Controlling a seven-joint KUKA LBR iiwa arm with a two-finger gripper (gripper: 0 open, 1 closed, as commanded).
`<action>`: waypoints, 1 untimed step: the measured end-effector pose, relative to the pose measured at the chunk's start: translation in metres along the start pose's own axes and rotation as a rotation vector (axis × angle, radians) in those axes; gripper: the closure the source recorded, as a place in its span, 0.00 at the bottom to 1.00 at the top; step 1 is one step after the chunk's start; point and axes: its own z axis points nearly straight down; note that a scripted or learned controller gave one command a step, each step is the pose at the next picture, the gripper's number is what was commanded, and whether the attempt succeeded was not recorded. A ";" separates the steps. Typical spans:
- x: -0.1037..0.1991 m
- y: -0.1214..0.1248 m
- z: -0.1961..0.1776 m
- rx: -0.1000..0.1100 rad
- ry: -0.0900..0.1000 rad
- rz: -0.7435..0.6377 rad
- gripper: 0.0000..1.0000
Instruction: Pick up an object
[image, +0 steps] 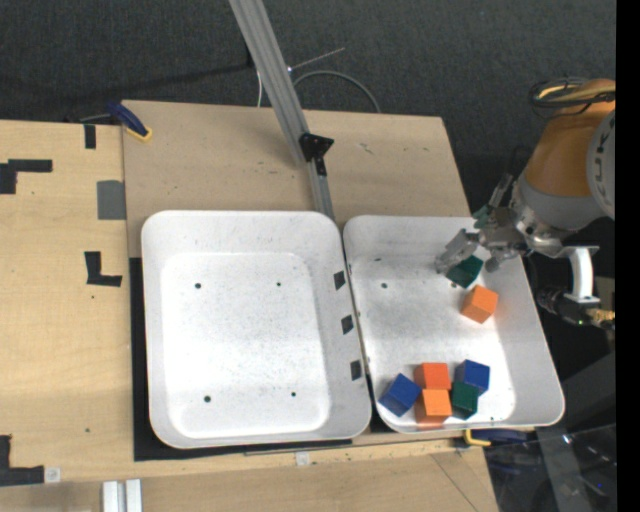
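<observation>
My gripper reaches in from the right over the upper part of the right bin. A dark green block sits tilted between its fingertips, and the fingers are shut on it. Just below and to the right, an orange block lies loose on the bin floor. Along the bin's front edge is a cluster: a blue block, two orange blocks, another blue block and a second green block.
The left bin lies beside the right one, their rims meeting at the centre. A slanted metal pole comes down to the bins' back edge. A thin cable loops on the bench behind.
</observation>
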 end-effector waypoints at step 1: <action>-0.009 0.000 0.052 0.002 0.000 0.001 0.00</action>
